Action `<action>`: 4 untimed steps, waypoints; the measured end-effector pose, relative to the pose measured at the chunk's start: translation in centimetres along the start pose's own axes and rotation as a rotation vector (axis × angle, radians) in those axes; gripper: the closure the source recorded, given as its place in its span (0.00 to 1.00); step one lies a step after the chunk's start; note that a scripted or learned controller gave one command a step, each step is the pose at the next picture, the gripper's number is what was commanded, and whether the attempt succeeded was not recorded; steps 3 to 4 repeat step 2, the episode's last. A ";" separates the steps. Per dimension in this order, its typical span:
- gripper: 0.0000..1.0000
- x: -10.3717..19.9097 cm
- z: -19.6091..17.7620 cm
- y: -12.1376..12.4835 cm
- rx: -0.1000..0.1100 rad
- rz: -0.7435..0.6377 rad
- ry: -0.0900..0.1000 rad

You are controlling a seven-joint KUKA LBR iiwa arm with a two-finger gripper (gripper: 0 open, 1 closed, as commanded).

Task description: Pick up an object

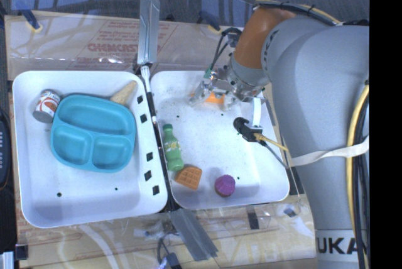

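You see a small orange object (215,98) near the far edge of the right bin (271,181), and the tool (213,92) sits right on top of it — its pale fingers (200,94) reach down around the orange piece, but you cannot tell whether they are spread or pressed together, nor whether the piece is truly between them. The grey arm (314,92) with its orange band (259,35) comes in from the right and bends down over that far corner of the bin.

Closer to you in the same bin, a green bottle (171,148) lies along the left wall, with a waffle-like orange piece (188,177) just beside its lower end. A round purple object (225,185) rests near the bin's front edge, a little right of the waffle piece. A black fitting (246,129) with a yellow cable hangs over the bin's right side.

In the left bin (38,205), a blue divided tray (93,132) takes up the far half — a can (46,105) touches its far left corner, and a tan cone-shaped piece (124,93) lies at its far right corner, near the divider. Both bins rest on the tabletop (81,41), which is covered in clear plastic sheeting.
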State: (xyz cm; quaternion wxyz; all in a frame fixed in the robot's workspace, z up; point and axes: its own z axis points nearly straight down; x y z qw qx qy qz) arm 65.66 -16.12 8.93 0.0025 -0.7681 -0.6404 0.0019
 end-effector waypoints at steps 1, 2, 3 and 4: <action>0.00 -3.5 -7.1 0.8 -0.008 -0.191 -0.003; 0.00 -1.4 0.0 0.1 -0.003 -0.085 -0.001; 0.00 -1.4 0.0 0.1 -0.003 -0.085 -0.001; 0.00 -1.4 0.0 0.1 -0.003 -0.085 -0.001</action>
